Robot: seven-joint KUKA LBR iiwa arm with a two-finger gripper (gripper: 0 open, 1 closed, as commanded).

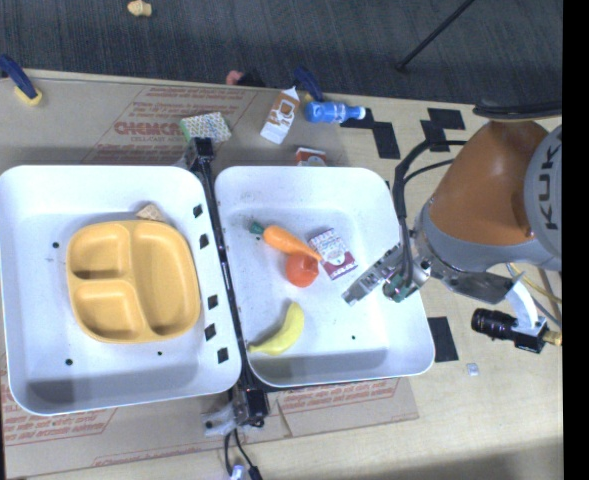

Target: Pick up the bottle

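A small blue bottle (326,113) lies on its side on the cardboard behind the right bin (404,340), outside both bins. My gripper (374,282) hangs low over the right side of the right bin, close to its right wall and far from the bottle. Nothing shows in the gripper. The nearest things to it are a small red packet (333,251) and an orange carrot (289,240), both to its left on the bin floor.
The right bin also holds a round orange-red piece (301,270) and a yellow banana (282,330). A yellow divided plate (132,278) fills the middle of the left bin (34,193). Small cartons (279,116) and a blue clamp (306,82) lie near the bottle.
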